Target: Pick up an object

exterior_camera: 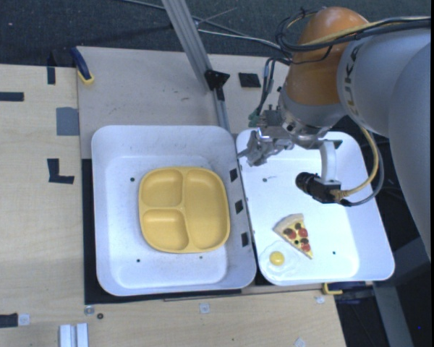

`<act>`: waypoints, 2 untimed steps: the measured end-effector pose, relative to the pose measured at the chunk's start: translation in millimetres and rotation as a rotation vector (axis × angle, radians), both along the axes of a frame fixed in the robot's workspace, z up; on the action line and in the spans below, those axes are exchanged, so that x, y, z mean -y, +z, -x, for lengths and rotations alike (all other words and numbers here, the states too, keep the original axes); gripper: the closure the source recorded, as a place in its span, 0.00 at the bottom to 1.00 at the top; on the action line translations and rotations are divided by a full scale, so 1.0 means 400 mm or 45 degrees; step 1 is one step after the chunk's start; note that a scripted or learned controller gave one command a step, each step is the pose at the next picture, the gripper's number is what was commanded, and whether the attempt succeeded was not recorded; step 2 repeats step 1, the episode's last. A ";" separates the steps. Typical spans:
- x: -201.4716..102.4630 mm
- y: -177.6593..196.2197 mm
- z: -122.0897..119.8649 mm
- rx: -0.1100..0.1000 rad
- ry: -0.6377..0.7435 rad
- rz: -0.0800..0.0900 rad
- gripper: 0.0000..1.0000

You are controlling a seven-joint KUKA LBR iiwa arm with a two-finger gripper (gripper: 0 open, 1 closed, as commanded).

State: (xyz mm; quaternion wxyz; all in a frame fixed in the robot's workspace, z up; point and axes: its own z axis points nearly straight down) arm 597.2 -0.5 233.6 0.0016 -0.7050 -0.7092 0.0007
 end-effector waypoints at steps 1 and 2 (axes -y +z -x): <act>-0.143 0.017 0.015 0.002 0.002 -0.001 1.00; -0.143 0.017 0.015 0.002 0.002 -0.001 1.00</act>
